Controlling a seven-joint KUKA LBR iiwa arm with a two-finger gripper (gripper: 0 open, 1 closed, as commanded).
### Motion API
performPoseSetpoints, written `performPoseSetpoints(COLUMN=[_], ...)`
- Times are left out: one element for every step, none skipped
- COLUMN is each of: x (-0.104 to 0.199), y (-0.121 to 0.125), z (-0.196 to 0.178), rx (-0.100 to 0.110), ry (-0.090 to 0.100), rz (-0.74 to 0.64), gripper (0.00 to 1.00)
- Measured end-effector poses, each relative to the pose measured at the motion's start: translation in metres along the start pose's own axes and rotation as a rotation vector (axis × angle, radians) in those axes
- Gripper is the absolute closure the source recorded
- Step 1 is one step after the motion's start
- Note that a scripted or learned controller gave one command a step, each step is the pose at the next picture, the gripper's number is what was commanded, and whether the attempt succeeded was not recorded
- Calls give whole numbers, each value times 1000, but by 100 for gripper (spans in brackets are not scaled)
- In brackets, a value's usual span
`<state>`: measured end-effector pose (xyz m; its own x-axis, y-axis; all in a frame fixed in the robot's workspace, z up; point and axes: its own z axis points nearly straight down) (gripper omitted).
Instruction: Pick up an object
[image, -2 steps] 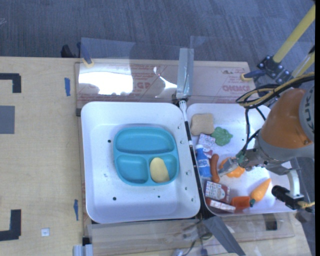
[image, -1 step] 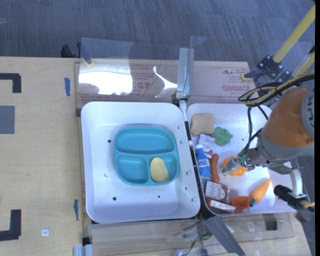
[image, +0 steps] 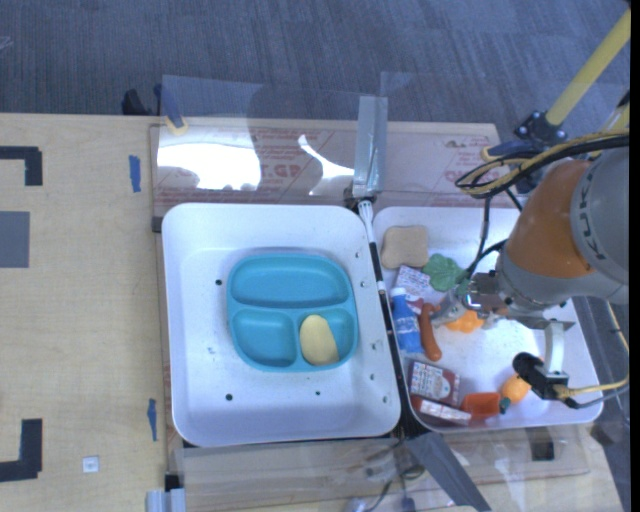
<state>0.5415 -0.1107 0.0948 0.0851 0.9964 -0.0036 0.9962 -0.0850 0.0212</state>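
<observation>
1. Orange toy (image: 462, 322): lies in the right bin (image: 590, 400), just beside the end effector (image: 478, 300).
2. End effector: low over the right bin; whether apart or together cannot be told.
3. Left bin (image: 190, 330): holds a blue divided tray (image: 262, 290) carrying a yellow lemon (image: 318, 340).

Two shallow white plastic bins sit side by side on the pale wooden table (image: 70, 330). In the left bin (image: 190, 380) lies a blue three-compartment tray (image: 285, 282), with a yellow oval lemon (image: 318, 340) in its lower-right compartment. The right bin (image: 590, 400) holds small items clustered along its left side.
</observation>
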Motion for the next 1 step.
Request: performPoseSetpoints(x=[57], y=[31], z=[-95], rx=[19], ry=[5], rz=[53], gripper=[100])
